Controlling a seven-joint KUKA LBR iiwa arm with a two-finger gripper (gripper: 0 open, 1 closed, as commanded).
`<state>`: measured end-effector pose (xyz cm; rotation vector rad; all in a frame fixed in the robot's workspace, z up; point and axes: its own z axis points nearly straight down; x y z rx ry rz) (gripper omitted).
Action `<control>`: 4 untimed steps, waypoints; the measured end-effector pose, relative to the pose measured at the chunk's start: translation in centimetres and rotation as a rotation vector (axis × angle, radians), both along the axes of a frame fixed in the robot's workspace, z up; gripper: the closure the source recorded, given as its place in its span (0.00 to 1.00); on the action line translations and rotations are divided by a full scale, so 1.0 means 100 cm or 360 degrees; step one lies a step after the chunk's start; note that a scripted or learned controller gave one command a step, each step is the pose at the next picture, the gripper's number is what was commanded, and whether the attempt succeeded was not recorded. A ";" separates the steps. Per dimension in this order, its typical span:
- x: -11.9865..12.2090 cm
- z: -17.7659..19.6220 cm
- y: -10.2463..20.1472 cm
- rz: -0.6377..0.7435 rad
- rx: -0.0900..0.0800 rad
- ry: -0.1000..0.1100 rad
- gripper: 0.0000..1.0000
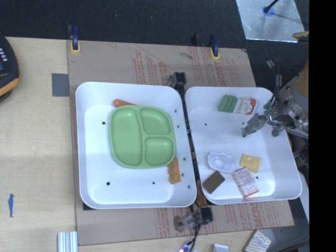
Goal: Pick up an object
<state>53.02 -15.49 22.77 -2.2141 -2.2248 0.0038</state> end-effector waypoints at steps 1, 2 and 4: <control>0.083 -0.083 -0.043 0.0005 -0.0006 0.0000 0.00; 0.128 -0.074 -0.029 0.0003 -0.0002 -0.0010 0.00; 0.124 -0.100 0.015 -0.0002 -0.0002 0.0011 0.00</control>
